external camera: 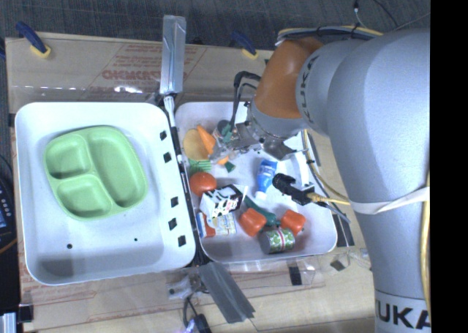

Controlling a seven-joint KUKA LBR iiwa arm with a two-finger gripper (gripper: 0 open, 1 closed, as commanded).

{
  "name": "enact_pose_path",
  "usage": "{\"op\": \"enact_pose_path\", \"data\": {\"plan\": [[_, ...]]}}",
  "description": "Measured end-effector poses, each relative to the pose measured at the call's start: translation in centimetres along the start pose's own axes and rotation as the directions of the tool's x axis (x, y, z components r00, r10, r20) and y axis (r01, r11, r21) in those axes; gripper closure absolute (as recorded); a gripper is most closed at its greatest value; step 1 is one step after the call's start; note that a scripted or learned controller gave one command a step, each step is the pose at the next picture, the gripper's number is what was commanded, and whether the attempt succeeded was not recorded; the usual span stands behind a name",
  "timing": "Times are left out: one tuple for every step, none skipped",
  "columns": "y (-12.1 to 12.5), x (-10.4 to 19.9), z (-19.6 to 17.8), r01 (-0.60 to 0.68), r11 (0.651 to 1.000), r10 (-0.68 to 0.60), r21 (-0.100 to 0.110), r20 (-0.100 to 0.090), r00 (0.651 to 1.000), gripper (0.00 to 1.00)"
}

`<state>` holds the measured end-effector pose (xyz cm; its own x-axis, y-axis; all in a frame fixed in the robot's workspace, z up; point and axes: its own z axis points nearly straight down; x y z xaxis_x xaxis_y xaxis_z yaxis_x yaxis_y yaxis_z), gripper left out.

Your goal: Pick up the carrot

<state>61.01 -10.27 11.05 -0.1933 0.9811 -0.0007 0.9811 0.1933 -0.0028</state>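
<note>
1. I am watching the grey arm (365,119) reaching in from the right, its orange band (281,86) hanging over the back of the right bin (322,247)
2. The gripper (228,136) is sitting low in that bin's back left part, among the toys; I cannot tell how it is set, since the wrist is hiding it
3. The carrot (218,156) is lying just below the gripper, a thin orange piece running from upper left to lower right, greenish end toward the gripper; I cannot tell whether the two are touching
4. A yellow-orange rounded toy (197,143) is resting just left of the carrot, against the bin's left wall
5. A red tomato-like toy (202,182) is lying below it, and a black-and-white carton (221,203) is sitting nearer the front
6. A blue bottle (264,175) is lying in the middle, well right of the carrot
7. A green divided plate (93,170) is sitting in the left bin (44,258)
</note>
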Motion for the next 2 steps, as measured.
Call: {"op": "enact_pose_path", "data": {"plan": [[5.3, 4.0, -8.2, 0.125, 0.992, -0.125, -0.003, -0.001, 0.992, 1.0], [5.3, 4.1, -9.2, 0.132, 0.991, -0.132, -0.002, 0.0, 0.991, 1.0]]}}
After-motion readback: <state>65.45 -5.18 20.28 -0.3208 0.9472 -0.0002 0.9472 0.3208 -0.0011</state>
